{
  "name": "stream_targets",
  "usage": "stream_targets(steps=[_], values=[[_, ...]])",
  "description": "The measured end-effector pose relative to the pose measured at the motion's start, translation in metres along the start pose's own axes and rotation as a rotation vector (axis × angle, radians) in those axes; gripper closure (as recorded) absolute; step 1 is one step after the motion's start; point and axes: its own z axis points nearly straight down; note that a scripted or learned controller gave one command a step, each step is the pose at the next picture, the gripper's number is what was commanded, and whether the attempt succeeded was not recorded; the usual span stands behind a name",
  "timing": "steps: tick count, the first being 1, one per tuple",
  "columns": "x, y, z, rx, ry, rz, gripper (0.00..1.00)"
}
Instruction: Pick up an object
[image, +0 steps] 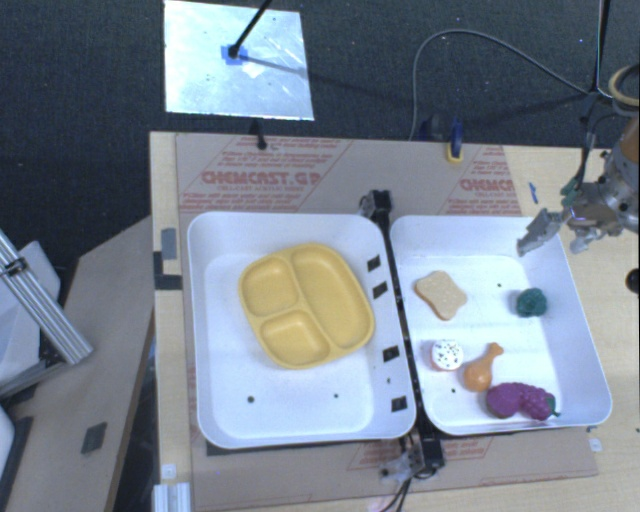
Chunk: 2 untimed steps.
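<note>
Gripper (560, 228): over right bin's (580, 330) far right corner; fingers spread, holding nothing.
Right bin contents: bread slice (441, 295), green ball (531, 302), speckled ball (447, 354), orange drumstick (482, 368), purple grapes (519, 401).
Left bin (215, 330): 1 yellow tray (304, 303).

Right bin (575, 300): bread (441, 295), ball (447, 354), drumstick (481, 368), grapes (519, 401) and broccoli (531, 302) lie apart, with open floor between them

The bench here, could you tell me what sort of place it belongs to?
Probably a robot lab: two white bins side by side, toy food such as bread and grapes, and an arm's pincer reaching in.
</note>
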Motion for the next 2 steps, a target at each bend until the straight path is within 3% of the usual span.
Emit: stream_targets(steps=[1, 2], values=[[0.000, 0.002, -0.006, -0.010, -0.002, -0.003, 0.00], [0.008, -0.005, 0.048, -0.005, -0.001, -0.001, 0.00]])
